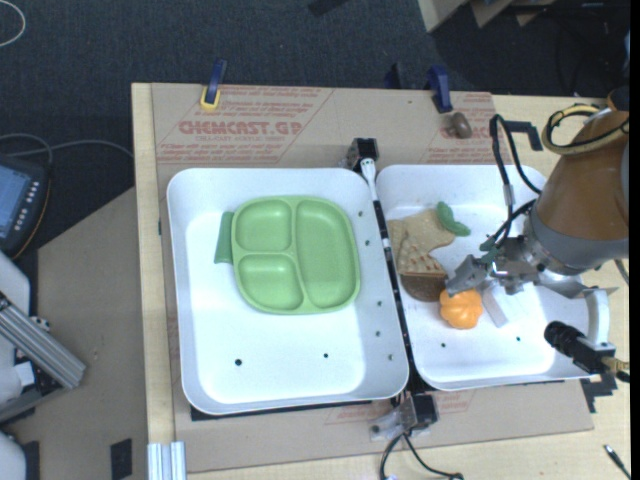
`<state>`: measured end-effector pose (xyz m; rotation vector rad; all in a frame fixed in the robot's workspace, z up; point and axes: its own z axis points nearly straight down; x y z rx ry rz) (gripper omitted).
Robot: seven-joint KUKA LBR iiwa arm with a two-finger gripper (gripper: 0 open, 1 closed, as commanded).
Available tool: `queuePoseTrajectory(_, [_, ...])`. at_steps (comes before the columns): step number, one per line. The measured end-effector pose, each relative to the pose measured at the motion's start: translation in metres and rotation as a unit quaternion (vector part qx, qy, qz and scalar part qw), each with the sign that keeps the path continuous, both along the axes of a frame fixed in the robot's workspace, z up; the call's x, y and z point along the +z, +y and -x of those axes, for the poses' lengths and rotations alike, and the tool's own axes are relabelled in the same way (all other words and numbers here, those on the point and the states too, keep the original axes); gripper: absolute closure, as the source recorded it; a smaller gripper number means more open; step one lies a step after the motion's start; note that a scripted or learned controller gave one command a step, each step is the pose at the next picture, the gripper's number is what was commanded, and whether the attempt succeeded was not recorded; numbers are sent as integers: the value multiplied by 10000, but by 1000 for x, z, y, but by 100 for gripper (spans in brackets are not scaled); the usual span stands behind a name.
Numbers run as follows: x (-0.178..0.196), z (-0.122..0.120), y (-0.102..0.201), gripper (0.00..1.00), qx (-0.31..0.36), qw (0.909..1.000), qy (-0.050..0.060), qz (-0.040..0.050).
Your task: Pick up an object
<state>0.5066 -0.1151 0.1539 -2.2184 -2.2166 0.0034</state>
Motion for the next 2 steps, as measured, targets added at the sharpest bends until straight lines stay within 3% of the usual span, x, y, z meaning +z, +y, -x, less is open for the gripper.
queuePoseTrajectory(2, [-71, 7, -1, 0, 2, 10000, -7, 3])
